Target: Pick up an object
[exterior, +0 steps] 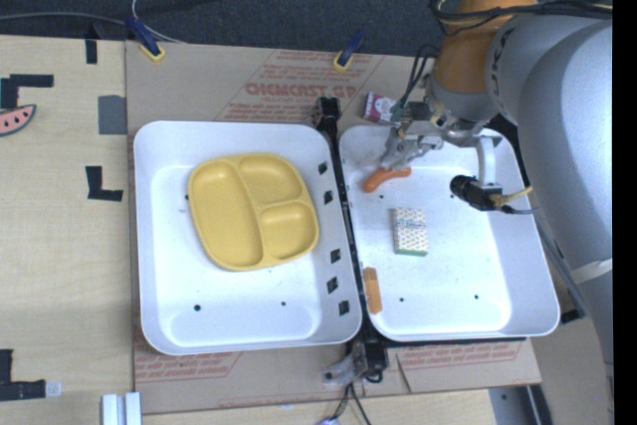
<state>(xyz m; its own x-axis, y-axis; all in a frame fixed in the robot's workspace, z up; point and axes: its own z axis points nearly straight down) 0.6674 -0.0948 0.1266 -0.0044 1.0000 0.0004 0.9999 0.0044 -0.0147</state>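
Orange, smooth and carrot-shaped, a small plastic piece (385, 177) lies in my right white bin (498, 299), just below the metal hand (403, 146); I cannot tell its state. A compartmented yellow tray (254, 210) fills the left bin (169, 314).

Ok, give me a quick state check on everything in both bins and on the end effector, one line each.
yellow divided plate: flat in the left bin, compartments bare.
orange carrot-shaped piece: lying in the right bin, just under the end effector.
small patterned box: lying flat, mid right bin.
orange stick: resting at the right bin's left edge.
end effector: low over the carrot-shaped piece; grip unclear.
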